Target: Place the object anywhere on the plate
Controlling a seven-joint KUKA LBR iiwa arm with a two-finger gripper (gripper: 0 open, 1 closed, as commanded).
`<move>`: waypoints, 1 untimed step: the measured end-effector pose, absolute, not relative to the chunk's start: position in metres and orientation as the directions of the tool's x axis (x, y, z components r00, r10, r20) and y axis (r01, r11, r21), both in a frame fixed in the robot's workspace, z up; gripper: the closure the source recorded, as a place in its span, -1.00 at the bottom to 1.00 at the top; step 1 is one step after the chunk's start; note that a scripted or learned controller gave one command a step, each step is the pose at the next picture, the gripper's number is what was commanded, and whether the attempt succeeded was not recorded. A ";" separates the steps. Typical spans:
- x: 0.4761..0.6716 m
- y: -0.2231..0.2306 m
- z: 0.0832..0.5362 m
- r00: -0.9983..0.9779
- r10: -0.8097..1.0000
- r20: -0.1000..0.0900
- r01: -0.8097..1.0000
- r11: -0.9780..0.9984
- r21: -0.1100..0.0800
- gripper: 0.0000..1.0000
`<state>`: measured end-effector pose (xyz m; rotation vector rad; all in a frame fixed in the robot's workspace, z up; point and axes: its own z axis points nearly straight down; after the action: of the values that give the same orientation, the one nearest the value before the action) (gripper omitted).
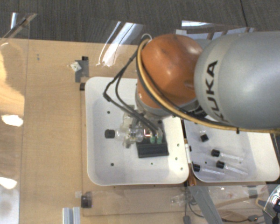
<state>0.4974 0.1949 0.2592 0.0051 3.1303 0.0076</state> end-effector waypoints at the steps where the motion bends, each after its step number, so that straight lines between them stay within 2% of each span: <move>1: 0.550 0.224 0.278 -0.703 0.712 -0.003 0.712 0.703 0.006 1.00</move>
<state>0.5503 0.2238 0.2779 1.2094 2.8939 0.0065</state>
